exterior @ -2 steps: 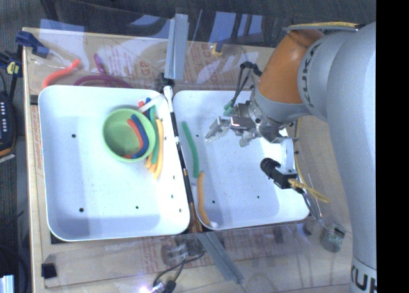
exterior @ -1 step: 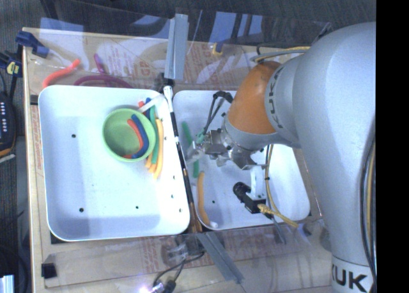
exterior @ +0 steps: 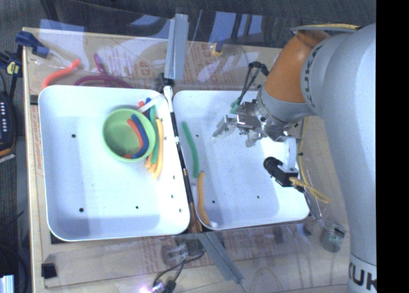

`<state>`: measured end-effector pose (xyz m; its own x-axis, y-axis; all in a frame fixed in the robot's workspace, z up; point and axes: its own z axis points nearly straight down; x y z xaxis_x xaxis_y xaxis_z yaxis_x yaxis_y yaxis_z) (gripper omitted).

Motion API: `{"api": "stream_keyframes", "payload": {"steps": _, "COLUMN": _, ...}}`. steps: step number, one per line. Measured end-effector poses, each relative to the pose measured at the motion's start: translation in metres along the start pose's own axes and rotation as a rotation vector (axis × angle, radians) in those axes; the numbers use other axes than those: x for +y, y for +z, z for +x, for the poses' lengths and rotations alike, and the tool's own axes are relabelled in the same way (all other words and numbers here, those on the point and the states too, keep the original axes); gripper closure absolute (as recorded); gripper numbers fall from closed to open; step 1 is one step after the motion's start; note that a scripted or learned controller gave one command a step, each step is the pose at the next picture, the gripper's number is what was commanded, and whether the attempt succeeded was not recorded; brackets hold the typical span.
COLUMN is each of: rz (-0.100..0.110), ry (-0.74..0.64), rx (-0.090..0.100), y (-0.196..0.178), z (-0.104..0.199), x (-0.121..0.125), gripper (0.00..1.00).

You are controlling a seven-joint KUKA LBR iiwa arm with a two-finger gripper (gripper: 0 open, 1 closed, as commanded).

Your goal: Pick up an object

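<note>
The gripper [exterior: 225,126] hovers over the far part of the right bin [exterior: 281,205]; whether it is clenched or released cannot be told. A green strip [exterior: 190,144] and an orange strip [exterior: 200,197] lie along that bin's left wall. The left bin [exterior: 64,208] holds a green bowl [exterior: 128,135], possibly with coloured strips inside.

The tabletop [exterior: 96,52] is carrying two white bins, and the left bin [exterior: 83,189] is serving as the landmark here. The right bin [exterior: 255,202] is lying just beside it, their edges touching. An orange stick [exterior: 61,72] and a loop of purple cord [exterior: 102,80] are lying on the tabletop just behind the left bin's far rim. A grey metal post [exterior: 176,45] is standing behind its far right corner.
</note>
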<state>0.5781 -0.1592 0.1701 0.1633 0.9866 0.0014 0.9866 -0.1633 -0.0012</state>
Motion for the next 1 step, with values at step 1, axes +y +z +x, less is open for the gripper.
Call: {"api": "stream_keyframes", "payload": {"steps": 1, "rz": 0.001, "ry": -0.092, "rx": -0.001, "y": 0.0703, "z": 0.0447, "x": -0.0172, "gripper": 0.00}}
